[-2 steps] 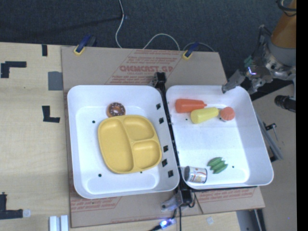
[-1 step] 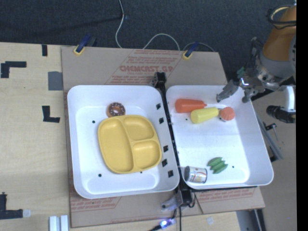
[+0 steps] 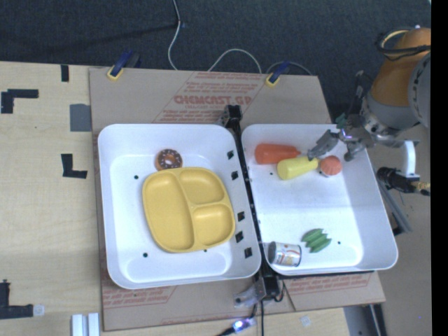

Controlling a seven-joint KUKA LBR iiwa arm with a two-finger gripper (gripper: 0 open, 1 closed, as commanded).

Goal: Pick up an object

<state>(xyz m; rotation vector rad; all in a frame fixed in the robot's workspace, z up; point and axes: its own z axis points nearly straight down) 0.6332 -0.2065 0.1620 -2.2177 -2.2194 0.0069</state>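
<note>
My gripper (image 3: 338, 148) hovers over the far right part of the right bin (image 3: 364, 208), its two fingers spread open with nothing between them. Just below it lies a small red ball (image 3: 330, 165), touching the end of a yellow piece (image 3: 297, 167). An orange carrot-shaped piece (image 3: 275, 152) lies to the left of the gripper. Near the bin's front sit a green pod (image 3: 316, 239) and a metal can (image 3: 285, 255) on its side.
The left bin (image 3: 119, 187) holds a yellow divided plate (image 3: 187, 208) and a chocolate donut (image 3: 168, 159) behind it. Black clips run along the seam between the bins (image 3: 240, 187). The arm's orange band (image 3: 402, 47) is at the far right.
</note>
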